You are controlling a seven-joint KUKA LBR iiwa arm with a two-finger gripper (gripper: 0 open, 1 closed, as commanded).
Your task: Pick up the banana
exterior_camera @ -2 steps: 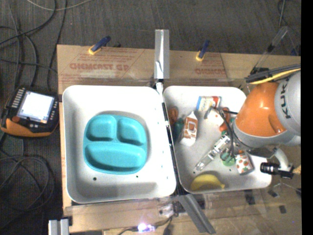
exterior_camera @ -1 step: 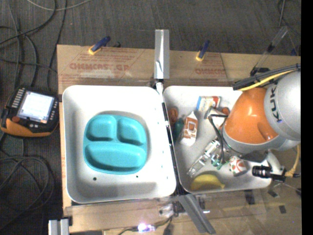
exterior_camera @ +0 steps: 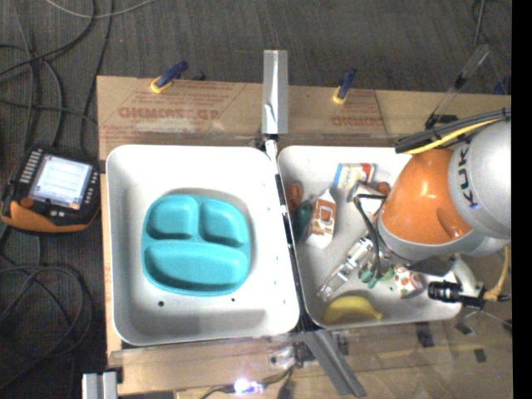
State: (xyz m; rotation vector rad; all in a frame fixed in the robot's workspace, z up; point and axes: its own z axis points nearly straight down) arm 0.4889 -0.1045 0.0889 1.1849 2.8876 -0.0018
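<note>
One banana (exterior_camera: 352,309), two white bins (exterior_camera: 125,248), one blue tray (exterior_camera: 198,243)

1. On the grey arm (exterior_camera: 490,181), right of the right bin (exterior_camera: 303,223), dark letters run down its casing; "KU" can be read before the edge cuts them off.
2. On the brown board (exterior_camera: 179,110) behind the left bin (exterior_camera: 125,248), faded red print stands upside down, too faint to read.
3. A second faded red print lies on the same board behind the right bin, also unreadable.
</note>
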